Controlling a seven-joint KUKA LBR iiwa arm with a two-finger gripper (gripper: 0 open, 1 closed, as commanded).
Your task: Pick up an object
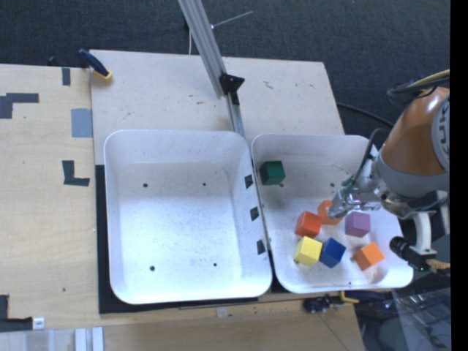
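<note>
The gripper [338,208] hung low in the right bin [307,146], over an orange block [325,212]. Whether its jaws were apart could not be told. A purple cube [357,224] sat just beside.

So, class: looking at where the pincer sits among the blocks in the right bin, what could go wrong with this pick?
1. The pincer sits low among crowded blocks, so it may nudge the orange-red block or purple block instead of gripping one.
2. The yellow block and blue block touch, so a grasp there might catch both or slip.
</note>
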